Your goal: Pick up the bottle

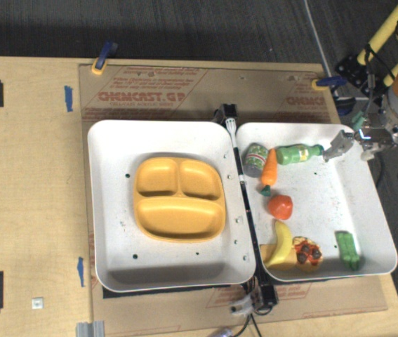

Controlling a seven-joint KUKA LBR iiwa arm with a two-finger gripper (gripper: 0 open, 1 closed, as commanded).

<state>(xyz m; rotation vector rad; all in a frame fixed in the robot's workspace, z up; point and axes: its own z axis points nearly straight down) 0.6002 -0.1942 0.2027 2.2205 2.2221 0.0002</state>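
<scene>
The bottle (298,153) is green with a light label and lies on its side at the back of the right bin (374,209), its cap pointing right. My gripper (352,149) hangs over that bin's back right corner, just right of the cap end and apart from the bottle. It is open, with nothing between its fingers.
Close to the bottle on its left lie a green can (255,159) and an orange carrot (270,168). A red tomato (280,206), a banana (280,244), a dark food piece (307,251) and a green block (347,249) lie nearer the front. A yellow divided plate (180,195) sits in the left bin (107,209).
</scene>
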